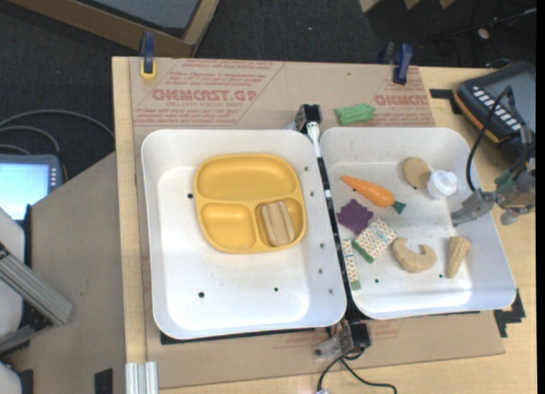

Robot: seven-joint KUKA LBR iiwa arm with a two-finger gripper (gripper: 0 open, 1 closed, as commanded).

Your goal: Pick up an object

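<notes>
Left bin (170, 239): holds a yellow divided plate (249, 181), upper middle of the bin, with a tan bread-like piece (275, 222) lying in its lower right compartment; other two compartments bare. A black bar (328, 214) runs along the seam between the two bins. On the board just above the seam, a green block (354, 114), outside both bins. Right bin (426, 299): all the loose pickable stuff is here. Orange carrot (369, 191) lies slanted in the upper left part, green tip toward the right. Below it a purple piece (354, 215), then a patterned green-edged block (373, 239) just beside that, and a thin green strip (350, 265) against the left wall. Curved tan piece (414, 256) lower centre, near the patterned block, not touching. Rounded tan piece (415, 171) upper right, with a white cap-like item (442, 184) touching its right side. Cone-shaped tan piece (457, 256) at lower right. Gripper (473, 208) sits over the right edge of the right bin, between the white item and the cone, nothing visibly between its fingers; can't tell if jaws are apart or closed.
</notes>
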